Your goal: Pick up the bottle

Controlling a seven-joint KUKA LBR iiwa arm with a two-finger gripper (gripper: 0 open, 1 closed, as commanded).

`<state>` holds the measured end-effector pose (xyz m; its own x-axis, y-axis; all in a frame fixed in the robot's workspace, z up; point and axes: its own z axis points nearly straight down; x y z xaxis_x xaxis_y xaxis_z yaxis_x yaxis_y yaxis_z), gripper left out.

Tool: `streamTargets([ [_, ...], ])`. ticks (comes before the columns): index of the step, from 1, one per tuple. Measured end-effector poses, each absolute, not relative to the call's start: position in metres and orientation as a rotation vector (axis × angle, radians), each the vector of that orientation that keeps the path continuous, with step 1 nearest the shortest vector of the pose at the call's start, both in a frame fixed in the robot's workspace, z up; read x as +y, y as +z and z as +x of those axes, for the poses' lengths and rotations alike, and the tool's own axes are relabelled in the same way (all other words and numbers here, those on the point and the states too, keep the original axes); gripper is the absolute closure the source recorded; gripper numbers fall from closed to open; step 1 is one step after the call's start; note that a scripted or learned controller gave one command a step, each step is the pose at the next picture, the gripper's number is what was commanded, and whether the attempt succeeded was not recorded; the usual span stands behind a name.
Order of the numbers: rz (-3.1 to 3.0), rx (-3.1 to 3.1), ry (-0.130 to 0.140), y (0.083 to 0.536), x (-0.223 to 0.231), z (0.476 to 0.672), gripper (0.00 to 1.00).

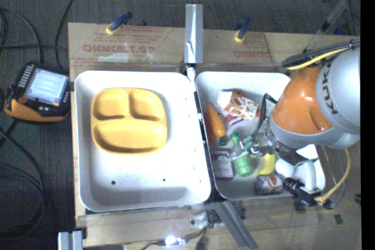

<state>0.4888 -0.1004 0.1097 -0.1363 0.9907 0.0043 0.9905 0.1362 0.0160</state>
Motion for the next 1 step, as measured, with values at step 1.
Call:
streamTargets([
  [1, 1.841, 2.553, -0.002, 0.1817, -0.0682, 0.5094, 1.00],
])
